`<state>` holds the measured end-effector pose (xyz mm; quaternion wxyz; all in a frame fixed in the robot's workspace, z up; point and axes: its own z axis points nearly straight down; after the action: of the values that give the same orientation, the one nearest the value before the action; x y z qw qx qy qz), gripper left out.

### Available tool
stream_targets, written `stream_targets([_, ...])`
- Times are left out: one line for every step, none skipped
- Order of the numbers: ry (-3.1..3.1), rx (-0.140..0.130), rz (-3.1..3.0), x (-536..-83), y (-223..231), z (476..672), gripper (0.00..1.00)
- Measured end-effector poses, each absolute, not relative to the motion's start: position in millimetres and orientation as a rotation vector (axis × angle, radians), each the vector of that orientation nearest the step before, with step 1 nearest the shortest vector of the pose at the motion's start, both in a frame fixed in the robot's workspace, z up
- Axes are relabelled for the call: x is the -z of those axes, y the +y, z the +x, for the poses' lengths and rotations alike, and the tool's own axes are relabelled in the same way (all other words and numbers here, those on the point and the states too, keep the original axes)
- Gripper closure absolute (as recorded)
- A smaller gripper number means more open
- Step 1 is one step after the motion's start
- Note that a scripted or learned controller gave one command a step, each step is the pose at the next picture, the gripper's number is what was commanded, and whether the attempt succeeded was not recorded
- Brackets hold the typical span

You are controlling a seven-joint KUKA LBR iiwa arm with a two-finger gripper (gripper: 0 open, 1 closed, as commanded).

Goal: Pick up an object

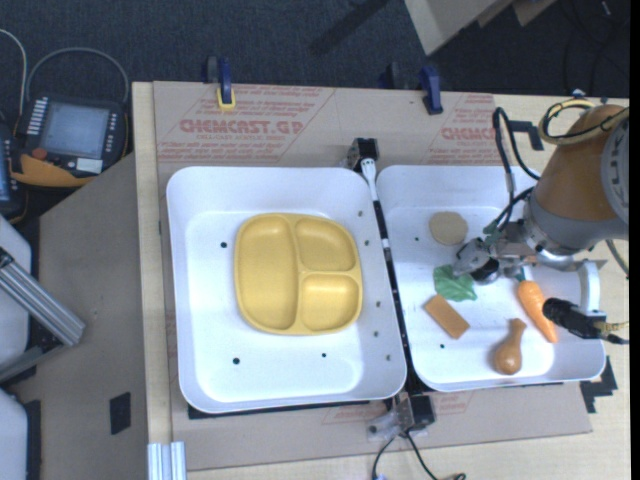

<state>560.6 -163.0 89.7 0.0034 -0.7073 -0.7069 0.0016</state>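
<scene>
Gripper (476, 264) low in the right bin (420, 353) — just above the green leaf (455, 285), carrot (536, 310) beside it — finger state: cannot tell

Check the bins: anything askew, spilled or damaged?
Nothing stands out. The yellow divided plate lies flat in the left bin. In the right bin, the tan disc, green piece, brown block, carrot and drumstick lie loose but contained, near the gripper.
</scene>
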Motion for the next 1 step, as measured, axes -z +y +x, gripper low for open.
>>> stream_targets([-2.22, -0.001, -2.223, -103.6, -163.7, 562.1, 1.0])
